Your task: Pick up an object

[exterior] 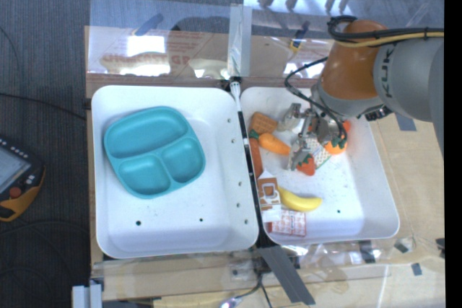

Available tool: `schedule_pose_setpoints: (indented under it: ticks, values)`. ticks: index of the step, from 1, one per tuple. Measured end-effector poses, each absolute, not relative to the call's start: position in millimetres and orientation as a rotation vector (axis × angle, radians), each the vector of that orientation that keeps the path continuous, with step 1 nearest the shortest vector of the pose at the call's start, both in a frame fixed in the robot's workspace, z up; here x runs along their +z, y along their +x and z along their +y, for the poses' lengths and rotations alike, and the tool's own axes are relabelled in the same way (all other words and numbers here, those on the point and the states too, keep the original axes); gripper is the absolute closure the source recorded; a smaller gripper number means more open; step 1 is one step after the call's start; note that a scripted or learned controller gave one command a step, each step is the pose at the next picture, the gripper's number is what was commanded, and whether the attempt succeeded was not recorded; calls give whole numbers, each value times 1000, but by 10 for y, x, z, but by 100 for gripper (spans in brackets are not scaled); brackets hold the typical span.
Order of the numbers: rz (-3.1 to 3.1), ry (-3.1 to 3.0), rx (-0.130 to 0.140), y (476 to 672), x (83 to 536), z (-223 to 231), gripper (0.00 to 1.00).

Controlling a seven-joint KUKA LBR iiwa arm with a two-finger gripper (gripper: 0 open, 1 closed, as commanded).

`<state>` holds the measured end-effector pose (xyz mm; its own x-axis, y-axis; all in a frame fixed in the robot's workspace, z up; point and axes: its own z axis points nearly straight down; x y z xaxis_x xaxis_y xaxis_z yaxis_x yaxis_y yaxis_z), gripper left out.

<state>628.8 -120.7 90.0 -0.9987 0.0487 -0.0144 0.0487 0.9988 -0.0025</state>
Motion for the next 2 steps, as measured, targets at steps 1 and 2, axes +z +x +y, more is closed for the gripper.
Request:
schedule_pose_setpoints:
  ticks: [1,2]
  values:
    - [3120,205,-1,6015,905,-993,0]
    - [3109,308,0,5977,908,-968,0]
